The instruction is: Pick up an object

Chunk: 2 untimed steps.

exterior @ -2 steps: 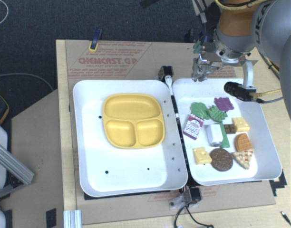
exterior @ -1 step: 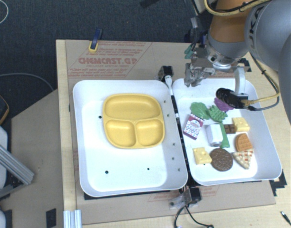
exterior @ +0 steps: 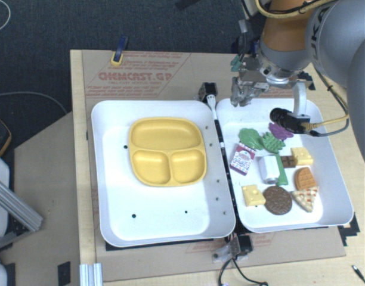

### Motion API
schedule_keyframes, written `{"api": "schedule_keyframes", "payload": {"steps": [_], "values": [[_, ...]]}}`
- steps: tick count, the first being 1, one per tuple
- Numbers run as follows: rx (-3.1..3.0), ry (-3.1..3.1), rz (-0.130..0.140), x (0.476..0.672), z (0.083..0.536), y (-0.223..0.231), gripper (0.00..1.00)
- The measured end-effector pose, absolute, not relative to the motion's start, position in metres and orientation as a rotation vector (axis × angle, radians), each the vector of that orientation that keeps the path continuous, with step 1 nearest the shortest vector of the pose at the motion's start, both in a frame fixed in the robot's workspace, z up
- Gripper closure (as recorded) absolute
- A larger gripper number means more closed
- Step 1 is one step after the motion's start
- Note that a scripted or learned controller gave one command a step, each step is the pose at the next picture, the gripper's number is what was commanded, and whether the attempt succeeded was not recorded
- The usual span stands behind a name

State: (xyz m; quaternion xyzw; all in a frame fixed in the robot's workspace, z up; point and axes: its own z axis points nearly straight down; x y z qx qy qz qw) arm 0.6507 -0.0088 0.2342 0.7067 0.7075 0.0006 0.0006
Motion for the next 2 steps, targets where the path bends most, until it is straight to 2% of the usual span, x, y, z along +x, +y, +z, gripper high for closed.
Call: {"api": "schedule_keyframes", "payload": {"steps": [1, 2], "values": [[2.220, 2.221, 0.003, 0.651, 0.235, -0.011, 1.00], [2.224, 2.222, -0.004, 0.642, 0.219, -0.011, 1.00]]}}
